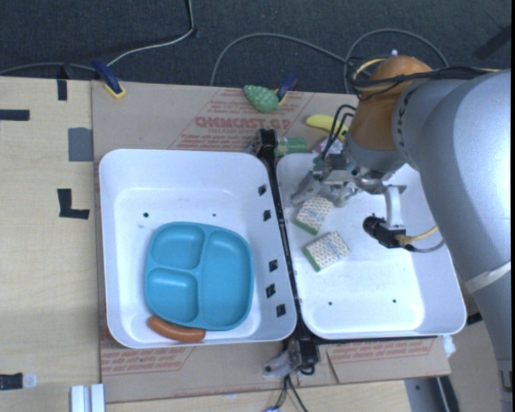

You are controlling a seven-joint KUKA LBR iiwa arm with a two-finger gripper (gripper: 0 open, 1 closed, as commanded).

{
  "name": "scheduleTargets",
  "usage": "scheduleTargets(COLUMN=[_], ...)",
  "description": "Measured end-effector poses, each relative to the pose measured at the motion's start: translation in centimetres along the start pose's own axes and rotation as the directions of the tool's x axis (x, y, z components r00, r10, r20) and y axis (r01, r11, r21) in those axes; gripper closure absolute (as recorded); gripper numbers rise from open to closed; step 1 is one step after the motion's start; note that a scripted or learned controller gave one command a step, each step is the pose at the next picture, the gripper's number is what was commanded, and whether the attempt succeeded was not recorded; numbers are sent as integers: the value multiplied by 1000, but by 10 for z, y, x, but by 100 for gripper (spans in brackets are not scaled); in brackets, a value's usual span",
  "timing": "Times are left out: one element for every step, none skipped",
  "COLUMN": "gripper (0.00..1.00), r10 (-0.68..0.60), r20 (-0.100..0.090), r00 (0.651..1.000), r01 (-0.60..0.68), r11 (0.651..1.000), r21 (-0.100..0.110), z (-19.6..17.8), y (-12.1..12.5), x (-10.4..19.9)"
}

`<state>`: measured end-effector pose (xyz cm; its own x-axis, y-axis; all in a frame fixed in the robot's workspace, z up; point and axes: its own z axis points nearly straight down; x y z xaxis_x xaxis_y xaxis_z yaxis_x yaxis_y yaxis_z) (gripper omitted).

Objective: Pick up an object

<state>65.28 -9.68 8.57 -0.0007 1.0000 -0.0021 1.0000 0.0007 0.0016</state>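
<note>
Glossy white bin: two square speckled sponges, metal hand above

red "chemcast" lettering printed on cardboard sheet.

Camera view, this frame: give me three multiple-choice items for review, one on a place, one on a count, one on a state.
1. Where does the blue plate lie?
A. left bin
B. right bin
C. on the cardboard

2. How many sponges lie in the right bin?
A. one
B. two
C. four

3. How does the orange sausage lie?
A. on the plate's middle
B. against the plate's near rim, on the bin floor
C. in the right bin

Key: 1 A, the plate sits in the left bin. 2 B, one sponge lies by the gripper, another sponge nearer. 3 B, it hugs the plate's lower edge.
</note>
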Motion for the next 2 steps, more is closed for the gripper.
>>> scheduleTargets(gripper=[0, 100], r10=[-1, -2], r20=[-2, -1], r00=[1000, 1000], r01=[1, 2], r11=[1000, 1000], r21=[0, 0], z=[0, -9], y=[16, 16], x=[2, 2])
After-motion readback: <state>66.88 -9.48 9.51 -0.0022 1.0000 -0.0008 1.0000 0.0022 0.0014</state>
